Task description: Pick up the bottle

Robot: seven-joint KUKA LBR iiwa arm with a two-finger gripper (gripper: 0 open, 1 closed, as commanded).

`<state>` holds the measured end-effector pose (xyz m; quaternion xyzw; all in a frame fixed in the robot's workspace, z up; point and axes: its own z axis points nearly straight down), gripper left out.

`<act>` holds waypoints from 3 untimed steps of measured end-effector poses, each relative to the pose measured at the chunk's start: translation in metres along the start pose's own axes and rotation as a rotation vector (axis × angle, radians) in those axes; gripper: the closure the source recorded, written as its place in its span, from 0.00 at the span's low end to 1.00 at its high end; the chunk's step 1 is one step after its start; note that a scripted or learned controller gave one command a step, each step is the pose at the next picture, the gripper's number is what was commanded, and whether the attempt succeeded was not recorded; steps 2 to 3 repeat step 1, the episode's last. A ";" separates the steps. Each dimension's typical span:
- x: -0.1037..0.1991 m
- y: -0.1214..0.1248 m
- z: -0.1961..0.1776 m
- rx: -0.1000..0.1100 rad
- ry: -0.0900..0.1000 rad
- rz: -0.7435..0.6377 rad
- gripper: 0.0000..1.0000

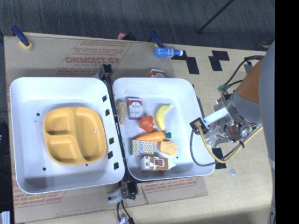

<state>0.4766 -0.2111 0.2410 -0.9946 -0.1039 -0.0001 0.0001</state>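
Bottle [167, 52]: blue, lying on its side on the bench beyond the far edge of the right bin, outside both bins, near a blue clamp [155, 38].
Arm [254, 94]: grey with an orange band, reaching in over the bench past the right bin's right edge, well apart from the bottle.
Gripper [219, 134]: just outside the right edge of the right bin, wrapped in cables; its grasp cannot be told, and nothing is seen in it.
Right bin [187, 90]: white, holds a red carton [135, 108], a banana [162, 115], a tomato [146, 122], a carrot [150, 136], a waffle [168, 148], a green-patterned packet [142, 147] and a small milk carton [156, 163] near its front edge.
Left bin [23, 125]: white, holds a yellow divided tray [74, 135] near its middle.
Bench [205, 199]: covered in brown cardboard with red print, black tape marks at the far right corner.
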 end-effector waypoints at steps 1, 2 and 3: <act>0.000 -0.001 0.002 0.005 -0.003 -0.002 1.00; 0.000 -0.001 0.002 0.005 -0.003 -0.002 1.00; 0.000 -0.001 0.002 0.005 -0.003 -0.002 1.00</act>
